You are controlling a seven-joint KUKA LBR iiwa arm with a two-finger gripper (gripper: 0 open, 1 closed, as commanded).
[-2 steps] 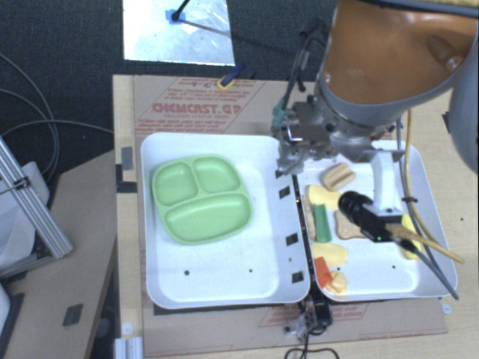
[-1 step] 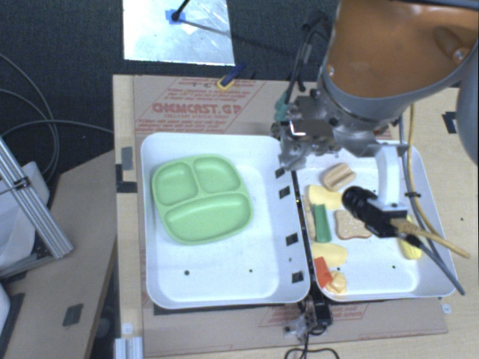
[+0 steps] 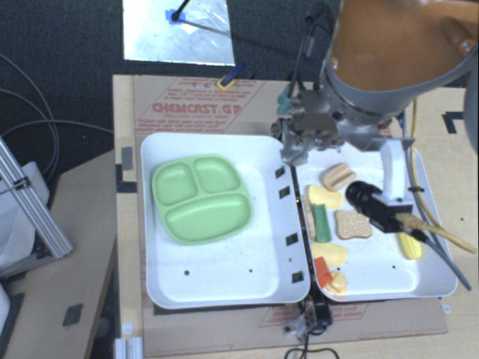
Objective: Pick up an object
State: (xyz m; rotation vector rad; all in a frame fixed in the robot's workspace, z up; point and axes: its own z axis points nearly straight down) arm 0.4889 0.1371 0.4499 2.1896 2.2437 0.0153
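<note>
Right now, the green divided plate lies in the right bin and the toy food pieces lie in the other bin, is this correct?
Not quite. The camera view shows the green divided plate in the left bin; the toy food pieces lie in the right bin.

Cardboard sheet (image 3: 196,102) under the two white bins: red printing along its far edge, above the left bin (image 3: 217,223). Large line reads roughly "CHEMCAST GP"; last characters not certain. Smaller red lines above and below it, too small to read. More red print on the cardboard's near edge, below the bins, partly hidden and illegible. Black angular marks on the bench (image 3: 453,118) at right, beside the arm; they look like corner markers, not letters. No legible text on the green divided plate (image 3: 200,198) or the toy food pieces.
</note>
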